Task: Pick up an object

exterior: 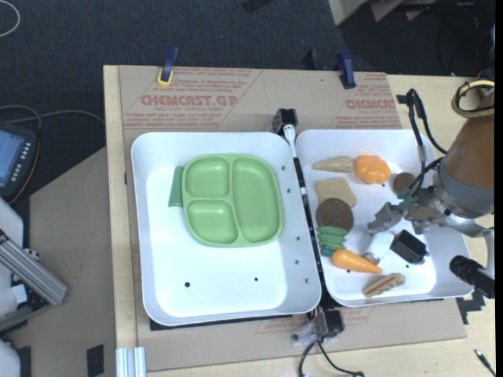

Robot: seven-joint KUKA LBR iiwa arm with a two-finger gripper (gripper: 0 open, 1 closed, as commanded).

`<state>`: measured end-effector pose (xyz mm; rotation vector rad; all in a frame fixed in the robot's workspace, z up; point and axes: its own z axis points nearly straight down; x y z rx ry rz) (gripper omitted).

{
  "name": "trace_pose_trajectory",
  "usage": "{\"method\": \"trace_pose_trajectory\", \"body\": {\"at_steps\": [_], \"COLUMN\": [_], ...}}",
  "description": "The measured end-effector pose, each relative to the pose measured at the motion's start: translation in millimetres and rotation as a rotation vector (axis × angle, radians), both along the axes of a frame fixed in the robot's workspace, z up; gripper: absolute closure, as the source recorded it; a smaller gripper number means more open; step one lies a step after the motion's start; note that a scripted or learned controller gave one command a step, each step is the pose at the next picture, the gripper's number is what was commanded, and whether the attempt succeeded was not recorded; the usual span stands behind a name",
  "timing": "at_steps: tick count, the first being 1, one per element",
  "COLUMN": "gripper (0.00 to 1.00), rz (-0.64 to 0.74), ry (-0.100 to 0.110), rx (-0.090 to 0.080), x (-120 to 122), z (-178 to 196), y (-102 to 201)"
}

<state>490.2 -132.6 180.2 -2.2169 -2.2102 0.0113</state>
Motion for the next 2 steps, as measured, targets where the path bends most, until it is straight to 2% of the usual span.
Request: {"method": "trace_pose_trajectory", "body": {"at_steps": [1, 2], "gripper": [0.0, 0.0], "rz": [0.003, 0.002], "ry": [-0.012, -0.007], "rx": [-0.002, 0.0], "x": [3, 2], "z": [5, -39], "y": [0, -5]}}
